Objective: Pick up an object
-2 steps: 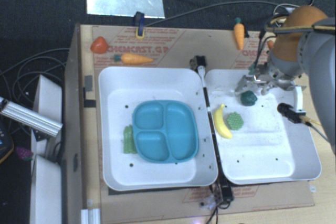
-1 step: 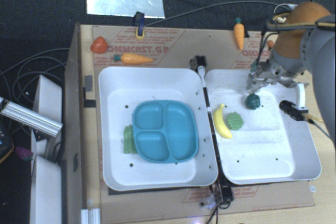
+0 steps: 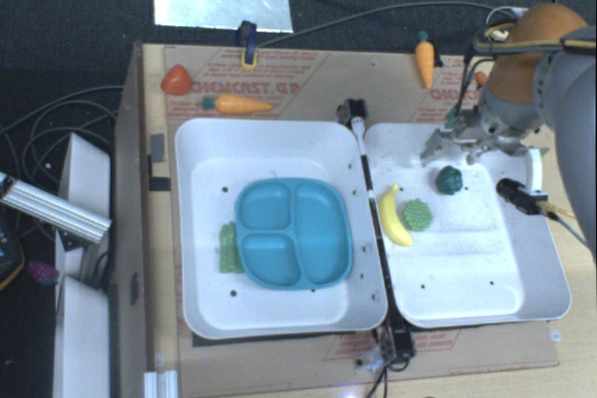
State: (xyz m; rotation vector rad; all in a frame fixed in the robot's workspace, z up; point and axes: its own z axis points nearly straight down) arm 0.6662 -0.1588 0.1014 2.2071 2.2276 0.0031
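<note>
Blue tray point(image 3: 294, 233) in left bin point(image 3: 201, 200), banana point(image 3: 394, 217) in right bin point(image 3: 522, 280), gripper point(image 3: 454, 149) w/ fingers spread, holding nothing, above dark ball point(image 3: 450, 180); cardboard point(image 3: 308, 75) print unreadable.

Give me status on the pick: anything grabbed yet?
Done: the arm is in over the right bin, gripper above the dark green object. In hand: nothing visibly held. Left: grasp and lift. Banana and light green object lie untouched nearby. Whether the gripper is open or shut cannot be told.
</note>
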